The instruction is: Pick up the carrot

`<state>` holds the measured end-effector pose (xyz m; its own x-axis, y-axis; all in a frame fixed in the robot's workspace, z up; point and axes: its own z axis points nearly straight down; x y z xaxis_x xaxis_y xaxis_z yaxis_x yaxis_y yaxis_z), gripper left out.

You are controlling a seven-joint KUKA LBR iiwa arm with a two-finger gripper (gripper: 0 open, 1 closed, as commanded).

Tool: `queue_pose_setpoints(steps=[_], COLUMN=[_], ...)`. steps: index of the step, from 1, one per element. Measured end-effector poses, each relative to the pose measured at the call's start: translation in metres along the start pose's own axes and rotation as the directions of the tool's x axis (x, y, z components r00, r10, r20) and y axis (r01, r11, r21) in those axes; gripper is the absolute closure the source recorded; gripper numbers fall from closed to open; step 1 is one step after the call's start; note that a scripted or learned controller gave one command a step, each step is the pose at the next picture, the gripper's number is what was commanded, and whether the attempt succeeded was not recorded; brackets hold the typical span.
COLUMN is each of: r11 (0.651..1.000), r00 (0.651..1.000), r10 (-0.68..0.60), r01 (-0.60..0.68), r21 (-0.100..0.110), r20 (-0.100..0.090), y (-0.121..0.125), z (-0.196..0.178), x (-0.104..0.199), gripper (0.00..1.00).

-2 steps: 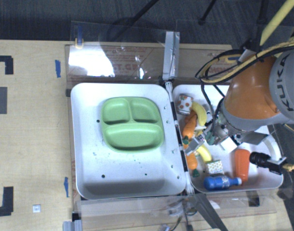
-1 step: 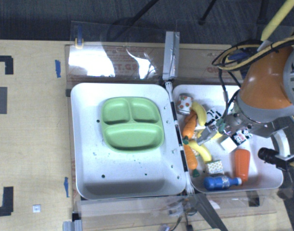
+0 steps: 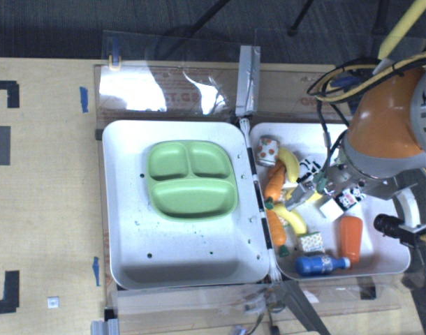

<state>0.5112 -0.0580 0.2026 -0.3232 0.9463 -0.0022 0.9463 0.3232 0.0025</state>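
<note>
Overhead slanted view of a bench w/ two shallow white bins side by side. The divider [image 3: 253,187] between them is the landmark here.

Left of the divider: the left bin [image 3: 122,208] holds a green sectioned plate [image 3: 192,179], set toward the back.

Right of the divider: the right bin [image 3: 391,260] is crowded. There are 2 orange carrot-like pieces hugging the divider: a carrot [image 3: 274,181] leaning just right of it about mid-length, and a second orange piece [image 3: 276,230] nearer the front, touching the divider wall. Two bananas [image 3: 290,165] lie just right of them, one further back, one toward the front. Further right: an orange bottle [image 3: 350,237], and a blue bottle [image 3: 320,264] at the front.

The gripper [image 3: 312,187] sits low in the clutter, right of the carrot, near but not on it. Jaws: can't tell how far apart, and nothing is clearly held.

Risks, as a judgement: items are packed tight, so closing here could catch a banana instead, or shove the carrot harder against the divider, leaving no room for a finger on that side. Two similar orange pieces also invite a wrong-target grab.
</note>
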Motion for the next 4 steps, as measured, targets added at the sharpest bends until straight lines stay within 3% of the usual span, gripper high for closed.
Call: queue_pose_setpoints(steps=[1, 2, 3, 4], r11=[0.935, 0.994, 0.915, 0.824], r00=[0.935, 0.994, 0.915, 0.824], r10=[-0.354, -0.113, 0.404, 0.566], r01=[0.354, 0.113, -0.404, -0.566], r21=[0.003, 0.003, 0.003, 0.004], r20=[-0.005, -0.004, 0.001, 0.001], y=[-0.014, -0.010, -0.024, 0.003], z=[0.018, 0.018, 0.019, 0.019], x=[0.041, 0.067, 0.028, 0.108], gripper=[0.00, 0.00, 0.00, 0.00])
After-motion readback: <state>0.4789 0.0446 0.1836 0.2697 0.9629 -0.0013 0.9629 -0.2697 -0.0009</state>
